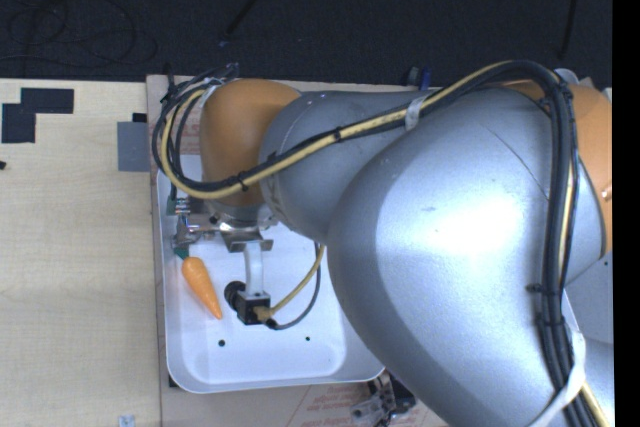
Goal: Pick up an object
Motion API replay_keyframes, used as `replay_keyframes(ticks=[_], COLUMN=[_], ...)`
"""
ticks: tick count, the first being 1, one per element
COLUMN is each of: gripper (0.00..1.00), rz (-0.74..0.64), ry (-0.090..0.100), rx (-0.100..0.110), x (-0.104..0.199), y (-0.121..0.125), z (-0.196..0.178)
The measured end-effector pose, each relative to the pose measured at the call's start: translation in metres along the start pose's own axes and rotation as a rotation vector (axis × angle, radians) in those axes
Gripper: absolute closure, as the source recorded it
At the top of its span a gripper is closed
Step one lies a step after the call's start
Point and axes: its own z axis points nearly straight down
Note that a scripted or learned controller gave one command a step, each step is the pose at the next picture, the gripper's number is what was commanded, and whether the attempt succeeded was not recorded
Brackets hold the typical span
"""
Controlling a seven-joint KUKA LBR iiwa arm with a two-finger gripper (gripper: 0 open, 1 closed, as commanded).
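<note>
a: the carrot [201, 287] lies by the left wall of the white bin [290, 360], just beside the pincer [188, 240].
b: can't tell if that's wide or narrow. off-centre, it may just shove the carrot against the wall.

A shallow white bin [260, 360] sits on a pale wooden table [80, 265]. Left of the bin lies a grey square patch [131, 145], and farther left a black stepped shape [35, 110]. Beyond the bin's far edge, cables [60, 5] trail over dark floor. At its near edge shows red-printed cardboard [330, 403].
</note>
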Motion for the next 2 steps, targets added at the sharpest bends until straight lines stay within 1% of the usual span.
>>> replay_keyframes(ticks=[1,2], gripper=[0.00,0.00], rz=[-0.002,-0.003], ry=[0.009,-0.001], rx=[-0.006,0.020], x=[0.001,0.002], y=[0.031,0.045], z=[-0.161,-0.042])
